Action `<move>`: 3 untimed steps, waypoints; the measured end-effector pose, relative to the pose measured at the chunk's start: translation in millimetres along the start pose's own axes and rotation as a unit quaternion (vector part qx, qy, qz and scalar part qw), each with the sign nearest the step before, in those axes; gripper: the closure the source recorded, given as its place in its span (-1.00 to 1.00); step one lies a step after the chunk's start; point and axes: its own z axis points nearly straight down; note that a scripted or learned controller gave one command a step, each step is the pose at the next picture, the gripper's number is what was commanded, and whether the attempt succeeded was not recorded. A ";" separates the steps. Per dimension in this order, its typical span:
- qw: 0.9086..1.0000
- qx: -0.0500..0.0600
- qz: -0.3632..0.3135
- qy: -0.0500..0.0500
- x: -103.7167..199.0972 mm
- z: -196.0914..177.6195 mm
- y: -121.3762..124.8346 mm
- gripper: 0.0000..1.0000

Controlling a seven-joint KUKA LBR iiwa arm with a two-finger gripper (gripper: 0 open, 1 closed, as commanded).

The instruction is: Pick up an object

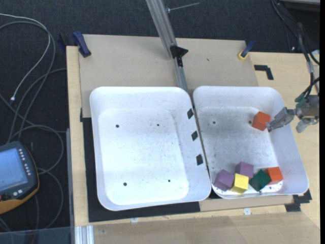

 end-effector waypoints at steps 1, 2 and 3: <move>1.000 0.005 0.001 0.002 -9.2 196.9 4.9 -1.00; 1.000 0.002 -0.002 0.002 59.6 192.4 -17.6 -1.00; 1.000 0.001 0.000 0.000 53.0 192.5 -17.7 -1.00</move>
